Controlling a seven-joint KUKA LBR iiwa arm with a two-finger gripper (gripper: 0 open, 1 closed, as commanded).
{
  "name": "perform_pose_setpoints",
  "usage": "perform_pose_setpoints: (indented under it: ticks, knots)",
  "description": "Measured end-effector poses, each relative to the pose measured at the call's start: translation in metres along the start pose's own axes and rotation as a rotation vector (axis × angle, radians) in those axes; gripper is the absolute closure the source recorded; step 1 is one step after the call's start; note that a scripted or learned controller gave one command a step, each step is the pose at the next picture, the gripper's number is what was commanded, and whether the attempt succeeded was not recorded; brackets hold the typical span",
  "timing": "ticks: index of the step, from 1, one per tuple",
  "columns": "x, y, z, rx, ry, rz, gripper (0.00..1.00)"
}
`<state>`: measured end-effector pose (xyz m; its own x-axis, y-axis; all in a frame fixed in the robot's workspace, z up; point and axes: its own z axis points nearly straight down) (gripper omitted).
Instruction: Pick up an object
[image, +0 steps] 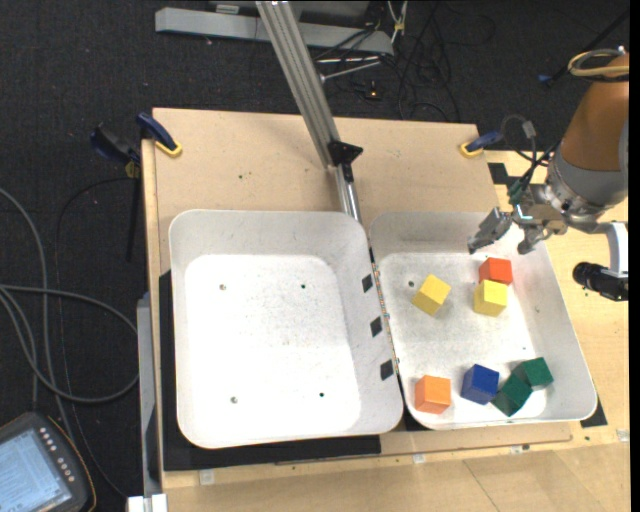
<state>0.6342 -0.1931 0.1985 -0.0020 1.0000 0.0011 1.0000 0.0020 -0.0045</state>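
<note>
Blocks fill the right bin (560, 330): nearest, an orange cube (432, 393), a blue cube (480, 383) and two touching green blocks (522, 384); farther back, a yellow cube (433, 295), then another yellow cube (490, 297) touching a red cube (496, 270). Beyond the red cube the gripper (510, 228) hovers, fingers spread, holding nothing. The left bin (190, 300) lies beside.
</note>
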Motion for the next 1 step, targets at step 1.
perform_pose_setpoints:
  ticks: [1]
  knots:
    - [0.0001, 0.0010, -0.0031, -0.004, -0.002, -0.002, 0.00]
